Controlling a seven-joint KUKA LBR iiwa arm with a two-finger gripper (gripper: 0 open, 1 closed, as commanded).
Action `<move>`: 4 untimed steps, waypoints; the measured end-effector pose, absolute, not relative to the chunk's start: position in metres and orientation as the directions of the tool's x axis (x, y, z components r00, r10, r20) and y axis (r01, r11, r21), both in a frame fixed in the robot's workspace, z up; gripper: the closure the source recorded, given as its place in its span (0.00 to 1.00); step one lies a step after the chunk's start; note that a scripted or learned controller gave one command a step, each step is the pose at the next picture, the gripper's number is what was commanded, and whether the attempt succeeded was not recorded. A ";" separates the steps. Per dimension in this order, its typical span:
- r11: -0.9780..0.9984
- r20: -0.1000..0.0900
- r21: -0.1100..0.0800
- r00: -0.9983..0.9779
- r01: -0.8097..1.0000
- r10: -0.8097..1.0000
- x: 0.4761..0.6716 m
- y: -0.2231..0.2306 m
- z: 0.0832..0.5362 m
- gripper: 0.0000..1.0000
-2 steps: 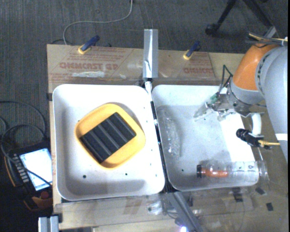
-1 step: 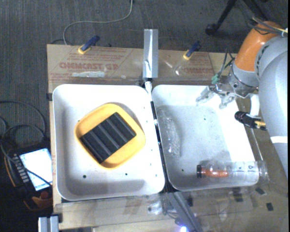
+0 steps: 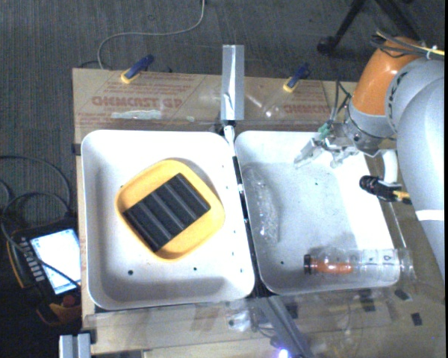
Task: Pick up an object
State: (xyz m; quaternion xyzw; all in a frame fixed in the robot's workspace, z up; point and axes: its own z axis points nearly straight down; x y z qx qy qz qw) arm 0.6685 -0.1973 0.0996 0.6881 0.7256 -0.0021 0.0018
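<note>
1. While the grey arm with its orange band (image 3: 377, 80) hangs over the right white bin (image 3: 284, 200), its tool (image 3: 325, 149) sits at the far edge, fingers spread, gripping nothing.
2. Nearest pick: the clear plastic tube with orange contents (image 3: 351, 263), lying crosswise along the near wall, well apart from the tool.

red print on the clear sheet (image 3: 145, 103) behind the left bin reads "chemcast gp". a second run of the same red print, right of the centre post, is too faint to read.
</note>
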 end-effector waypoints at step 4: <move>-0.138 0.000 -0.001 0.138 0.990 0.990 0.484 -0.193 0.239 0.00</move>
